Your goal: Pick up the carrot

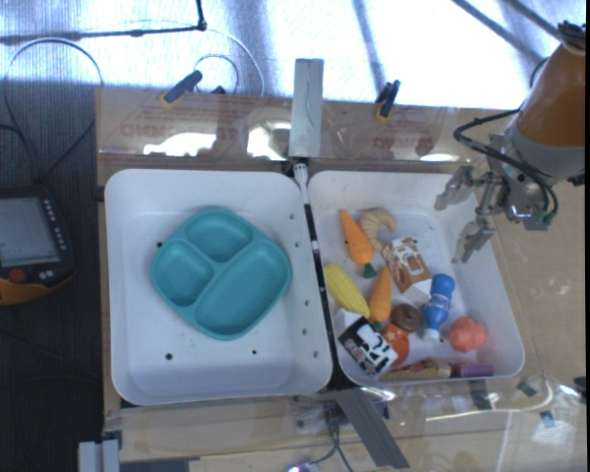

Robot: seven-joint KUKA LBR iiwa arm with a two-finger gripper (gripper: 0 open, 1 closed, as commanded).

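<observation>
Here, carrot (355, 237) in right bin (501, 303), teal plate (221, 272) in left bin (138, 205)

The carrot (355, 238) sits hemmed by a croissant (379, 221), small carton (407, 264) and corn cob (345, 288); open floor lies along the right bin (501, 308)'s far right side.

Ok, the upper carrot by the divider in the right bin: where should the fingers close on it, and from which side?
Probably grip the upper carrot across its thick orange middle, coming straight down from above. It lies flat and lengthwise, with its green end toward the corn. The croissant crowds its right side and the divider sits to its left, so set the fingers across its narrow width. The gripper hovers to the right.
</observation>
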